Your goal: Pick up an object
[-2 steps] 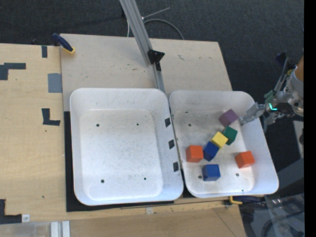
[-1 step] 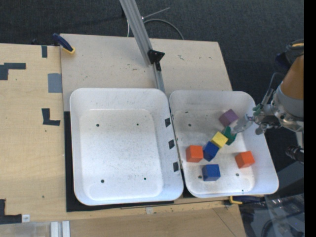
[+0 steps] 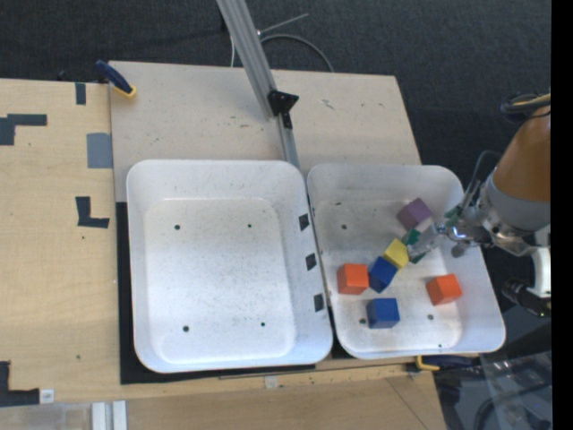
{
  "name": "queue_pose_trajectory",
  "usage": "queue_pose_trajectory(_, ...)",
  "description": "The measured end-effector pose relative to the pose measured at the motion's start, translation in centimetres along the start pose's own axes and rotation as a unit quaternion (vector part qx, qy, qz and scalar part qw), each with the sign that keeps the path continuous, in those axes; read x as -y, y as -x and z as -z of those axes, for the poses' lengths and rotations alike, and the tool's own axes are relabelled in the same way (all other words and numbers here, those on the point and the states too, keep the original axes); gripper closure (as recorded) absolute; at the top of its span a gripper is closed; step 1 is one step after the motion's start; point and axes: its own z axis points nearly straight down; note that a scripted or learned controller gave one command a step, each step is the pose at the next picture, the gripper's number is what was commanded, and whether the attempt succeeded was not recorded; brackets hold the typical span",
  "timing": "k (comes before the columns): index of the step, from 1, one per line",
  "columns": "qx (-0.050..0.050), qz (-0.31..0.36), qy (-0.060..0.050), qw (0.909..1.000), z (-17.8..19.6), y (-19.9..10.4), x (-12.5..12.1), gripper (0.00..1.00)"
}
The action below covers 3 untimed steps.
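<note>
The right bin (image 3: pixel 466 334) holds several small blocks: a purple one (image 3: pixel 414 211), a yellow one (image 3: pixel 396 253), a blue one (image 3: pixel 380 275) touching the yellow, an orange one (image 3: pixel 353 279), a second blue one (image 3: pixel 383 313) and a second orange one (image 3: pixel 443 288). My gripper (image 3: pixel 423 240) reaches in from the right, low over the bin between the purple and yellow blocks. A small green piece (image 3: pixel 413 237) shows at its tip. I cannot tell whether anything is held.
The left bin (image 3: pixel 143 240) lies beside the right one. A slanted metal bar (image 3: pixel 255 52) crosses the bench at the back. The arm's body with its orange band (image 3: pixel 528 159) hangs over the right bin's right rim.
</note>
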Motion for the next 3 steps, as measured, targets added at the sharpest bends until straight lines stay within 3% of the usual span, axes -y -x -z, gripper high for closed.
queue_pose_trajectory(1, -0.002, 0.001, 0.005, 1.0000, -4.5, -0.7, -1.1, 0.00)
queue_pose_trajectory(2, 0.003, 0.000, 0.012, 0.9999, -2.9, -0.5, -1.4, 1.00)
queue_pose_trajectory(3, 0.001, 0.001, 0.005, 1.0000, 1.5, -1.1, -1.3, 1.00)
